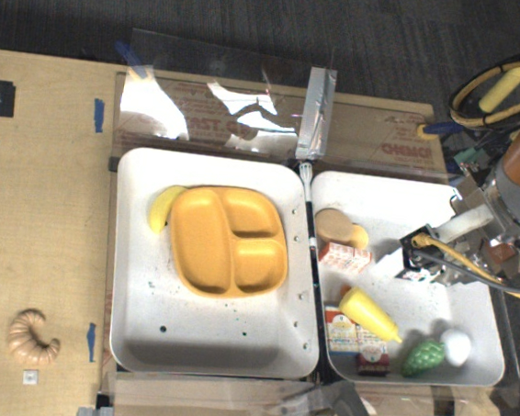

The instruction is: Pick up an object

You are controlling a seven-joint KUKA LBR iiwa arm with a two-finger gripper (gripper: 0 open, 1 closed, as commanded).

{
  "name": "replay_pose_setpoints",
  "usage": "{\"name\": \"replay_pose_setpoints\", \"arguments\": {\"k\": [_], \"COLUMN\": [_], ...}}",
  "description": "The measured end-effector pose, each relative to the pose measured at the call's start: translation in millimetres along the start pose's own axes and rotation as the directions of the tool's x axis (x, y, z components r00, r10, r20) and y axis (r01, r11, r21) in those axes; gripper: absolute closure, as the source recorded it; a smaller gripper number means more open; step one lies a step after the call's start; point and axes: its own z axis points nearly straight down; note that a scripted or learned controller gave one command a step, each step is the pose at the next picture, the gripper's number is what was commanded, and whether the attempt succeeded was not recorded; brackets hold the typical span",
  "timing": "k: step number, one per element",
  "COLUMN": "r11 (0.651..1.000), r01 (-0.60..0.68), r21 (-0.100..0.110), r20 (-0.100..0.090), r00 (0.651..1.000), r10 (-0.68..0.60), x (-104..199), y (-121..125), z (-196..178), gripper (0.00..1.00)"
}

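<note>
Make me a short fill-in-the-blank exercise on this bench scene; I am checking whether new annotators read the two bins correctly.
1. The orange three-compartment plastic tray lies in the ___ white bin.
2. The yellow plastic banana peeks out from under the tray's ___ edge.
3. The green bumpy toy vegetable sits in the right white bin, touching a ___ ball.
4. The tan croissant-shaped toy rests on the ___ bench, outside both bins.

Missing words: left; left; white; wooden
</note>
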Motion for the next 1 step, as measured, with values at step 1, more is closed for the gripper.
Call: {"name": "replay_pose_setpoints", "arguments": {"k": [1], "r11": [0.991], "r01": [-0.137], "r21": [-0.003], "r20": [0.003], "r00": [0.991], "r10": [0.137], "x": [33.4], "y": [84.2], "z": [50.5], "gripper": [1.0]}}
